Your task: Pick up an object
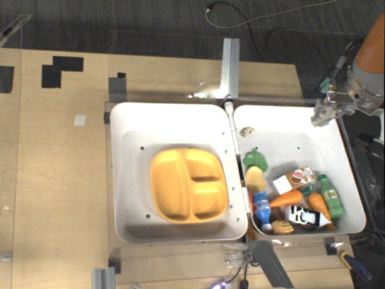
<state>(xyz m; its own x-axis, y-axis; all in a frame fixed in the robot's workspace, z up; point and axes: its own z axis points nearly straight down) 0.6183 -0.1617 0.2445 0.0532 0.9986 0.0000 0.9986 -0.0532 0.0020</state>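
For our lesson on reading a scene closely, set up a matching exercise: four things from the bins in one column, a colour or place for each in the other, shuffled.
Things:
1. divided tray
2. bottle
3. carrot
4. end effector

Descriptions:
A. orange, among the toys
B. yellow, in the left bin
C. over the right bin's far right corner
D. green, near the right wall

Pairs: 1-B, 2-D, 3-A, 4-C

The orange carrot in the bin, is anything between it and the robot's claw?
Nothing visible. The gripper is at the right bin's far right corner, with bare white floor between it and the carrot.
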